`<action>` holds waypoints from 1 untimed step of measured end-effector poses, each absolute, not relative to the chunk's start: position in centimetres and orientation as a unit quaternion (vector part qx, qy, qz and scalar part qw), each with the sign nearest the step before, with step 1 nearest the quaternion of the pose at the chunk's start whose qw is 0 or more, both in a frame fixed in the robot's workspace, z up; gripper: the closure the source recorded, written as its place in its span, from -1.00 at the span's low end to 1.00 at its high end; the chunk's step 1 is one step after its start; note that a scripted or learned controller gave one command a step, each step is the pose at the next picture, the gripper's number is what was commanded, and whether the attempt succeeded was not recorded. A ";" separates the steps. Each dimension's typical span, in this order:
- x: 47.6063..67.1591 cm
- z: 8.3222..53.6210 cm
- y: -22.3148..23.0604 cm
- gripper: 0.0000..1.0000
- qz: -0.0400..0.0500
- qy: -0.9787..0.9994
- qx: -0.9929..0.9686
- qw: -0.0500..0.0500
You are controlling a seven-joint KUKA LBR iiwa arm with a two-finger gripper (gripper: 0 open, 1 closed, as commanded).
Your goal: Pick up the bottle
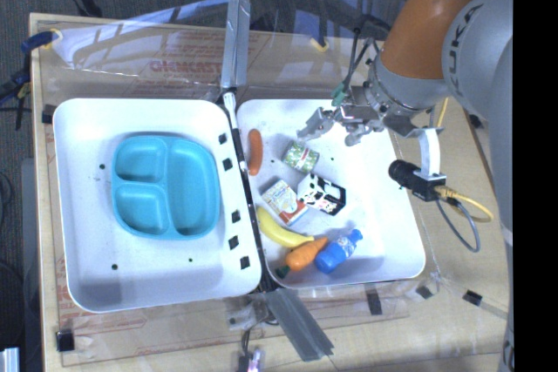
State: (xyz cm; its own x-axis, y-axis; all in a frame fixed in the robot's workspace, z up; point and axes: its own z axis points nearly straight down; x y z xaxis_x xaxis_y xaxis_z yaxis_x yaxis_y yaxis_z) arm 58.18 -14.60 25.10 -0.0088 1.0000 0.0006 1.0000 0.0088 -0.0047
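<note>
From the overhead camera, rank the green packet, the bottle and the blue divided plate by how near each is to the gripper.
1. green packet, just lower left of the gripper, right bin.
2. bottle, near the right bin's front edge.
3. blue divided plate, in the left bin.

A blue three-compartment plastic tray point(166, 186) sat in the left white bin point(78, 266). In the right white bin point(397, 231), a small clear bottle with a blue cap point(338, 250) lay at the near side, touching an orange plastic carrot point(302, 255) on its left. A yellow banana point(281, 229) lay just behind the carrot, a small printed carton point(282, 199) behind that.
</note>
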 end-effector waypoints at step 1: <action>56.3 9.9 -18.7 -1.00 -0.003 -0.719 -0.695 -0.004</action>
State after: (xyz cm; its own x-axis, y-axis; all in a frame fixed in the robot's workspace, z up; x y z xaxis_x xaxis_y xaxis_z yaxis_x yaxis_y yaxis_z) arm 56.34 -18.69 9.86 -0.0334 0.9994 -0.0026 0.9994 0.0335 0.0096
